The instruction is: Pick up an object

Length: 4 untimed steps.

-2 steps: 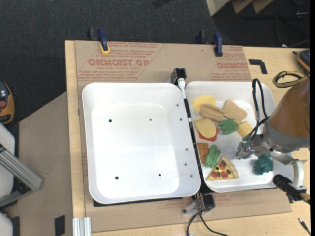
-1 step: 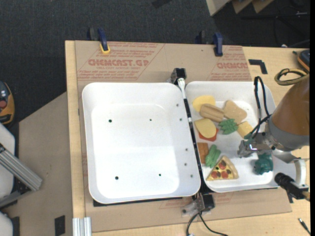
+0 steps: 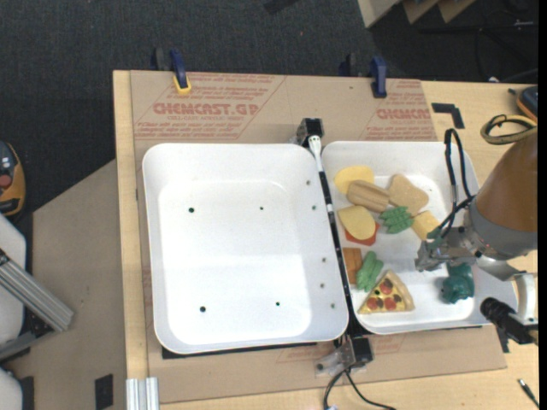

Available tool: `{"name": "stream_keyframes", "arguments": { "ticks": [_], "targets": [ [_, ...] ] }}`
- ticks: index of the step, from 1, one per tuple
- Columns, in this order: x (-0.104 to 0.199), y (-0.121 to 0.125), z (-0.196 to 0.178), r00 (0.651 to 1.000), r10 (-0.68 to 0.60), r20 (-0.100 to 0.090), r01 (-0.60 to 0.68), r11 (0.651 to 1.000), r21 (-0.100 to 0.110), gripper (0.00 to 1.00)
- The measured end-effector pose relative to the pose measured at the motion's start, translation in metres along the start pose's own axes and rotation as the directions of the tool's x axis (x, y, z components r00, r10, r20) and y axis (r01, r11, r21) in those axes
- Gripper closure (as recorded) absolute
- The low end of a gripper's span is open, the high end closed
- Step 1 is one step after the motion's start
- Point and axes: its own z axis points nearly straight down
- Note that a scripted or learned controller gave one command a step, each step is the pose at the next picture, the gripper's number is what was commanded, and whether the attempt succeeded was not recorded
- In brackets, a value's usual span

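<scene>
**Toy food piled in the right bin**

Two shallow white bins of smooth plastic are set side by side on the brown bench (image 3: pixel 256 101). The left bin (image 3: pixel 171 169) has rounded corners. The right bin (image 3: pixel 342 152) holds small toy foods.

Near its far edge, a long tan bread roll (image 3: pixel 369 196) is laid slantwise, its long side running from the far-left corner toward the near-right corner. A round yellow piece (image 3: pixel 354 177) is tucked behind it, and a tan lump (image 3: pixel 408 192) lies just beside it. A red and yellow slice (image 3: pixel 359 225) is seen near the left wall. A pizza wedge (image 3: pixel 386 295) is placed near the near edge, its tip pointing to the far edge. A bumpy teal toy (image 3: pixel 457 284) sits by the near-right corner.

The gripper (image 3: pixel 436 253) is hung low over the right side of that bin, just beside the teal toy. Whether it is pinched together cannot be told; the view is too blurry there.
</scene>
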Motion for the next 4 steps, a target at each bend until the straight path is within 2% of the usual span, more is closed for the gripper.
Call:
{"name": "stream_keyframes", "arguments": {
  "ticks": [4],
  "targets": [
    [-0.001,0.002,-0.04,1.0,-0.001,0.006,0.001,1.0,-0.009,1.0]
  ]
}}
